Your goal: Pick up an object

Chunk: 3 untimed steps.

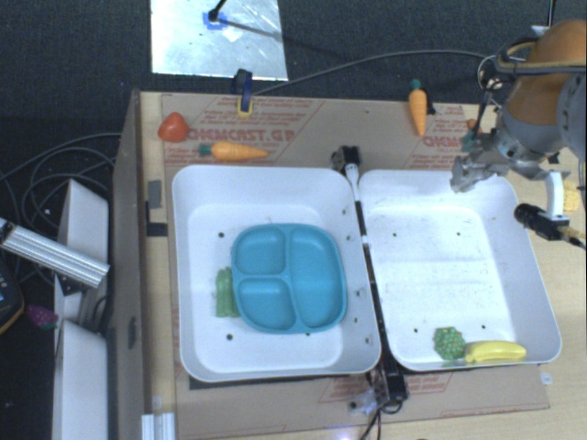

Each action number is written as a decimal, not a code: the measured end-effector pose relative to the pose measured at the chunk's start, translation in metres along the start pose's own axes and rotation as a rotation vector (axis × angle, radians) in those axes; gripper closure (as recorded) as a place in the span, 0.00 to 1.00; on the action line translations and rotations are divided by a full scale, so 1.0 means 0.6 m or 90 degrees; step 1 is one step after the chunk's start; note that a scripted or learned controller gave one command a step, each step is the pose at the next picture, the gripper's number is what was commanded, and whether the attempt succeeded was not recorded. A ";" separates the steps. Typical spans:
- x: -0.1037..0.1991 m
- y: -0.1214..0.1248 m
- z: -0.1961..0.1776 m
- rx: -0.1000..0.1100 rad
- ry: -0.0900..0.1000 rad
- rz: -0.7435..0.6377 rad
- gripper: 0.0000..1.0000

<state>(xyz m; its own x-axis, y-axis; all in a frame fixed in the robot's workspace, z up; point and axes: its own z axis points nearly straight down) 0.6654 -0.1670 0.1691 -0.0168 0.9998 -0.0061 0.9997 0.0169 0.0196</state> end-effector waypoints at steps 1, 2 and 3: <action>0.022 -0.128 0.082 0.013 0.004 0.010 1.00; 0.022 -0.125 0.063 0.010 0.003 0.009 1.00; 0.021 -0.123 0.045 0.008 0.003 0.009 1.00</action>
<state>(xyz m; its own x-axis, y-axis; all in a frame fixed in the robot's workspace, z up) 0.5919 -0.1557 0.1408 -0.0033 1.0000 -0.0019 1.0000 0.0034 0.0073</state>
